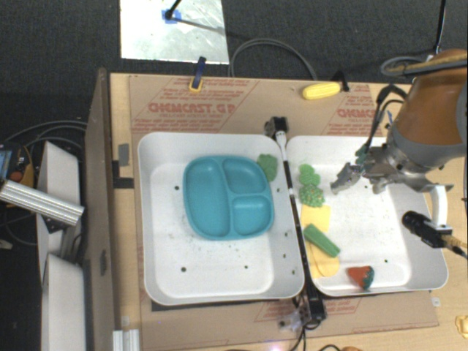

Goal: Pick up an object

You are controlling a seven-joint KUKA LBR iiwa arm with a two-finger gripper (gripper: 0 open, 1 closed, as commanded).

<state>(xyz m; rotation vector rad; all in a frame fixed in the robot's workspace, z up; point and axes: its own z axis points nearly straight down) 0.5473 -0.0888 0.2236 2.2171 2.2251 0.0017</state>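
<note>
Green bumpy cluster [310, 185] in right bin (near divider), flat.

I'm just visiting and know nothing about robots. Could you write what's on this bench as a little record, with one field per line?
left bin: holds a blue divided plate and a green piece by its right wall
right bin: holds green bumpy pieces, a yellow flat piece with a green block lying on it, and a small red item
gripper: over the right bin, right of the green bumpy pieces, nothing seen held
arm: reaches in from the right
</note>
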